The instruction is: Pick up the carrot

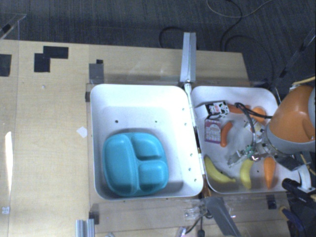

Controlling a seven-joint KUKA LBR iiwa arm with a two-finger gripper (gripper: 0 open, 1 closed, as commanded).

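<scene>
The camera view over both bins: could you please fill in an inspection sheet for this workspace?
Surface: wooden bench bearing a left bin and a right bin, both white.
Job's things: carrot lies in the right bin's near right corner, apart from the gripper.
Clutter: two bananas, sausage, small packets in the right bin; blue divided tray in the left bin.
Grippers: gripper low in the right bin, between the sausage and the bananas.
Cables: black cables on the floor behind.
Surroundings: dark carpet.
</scene>
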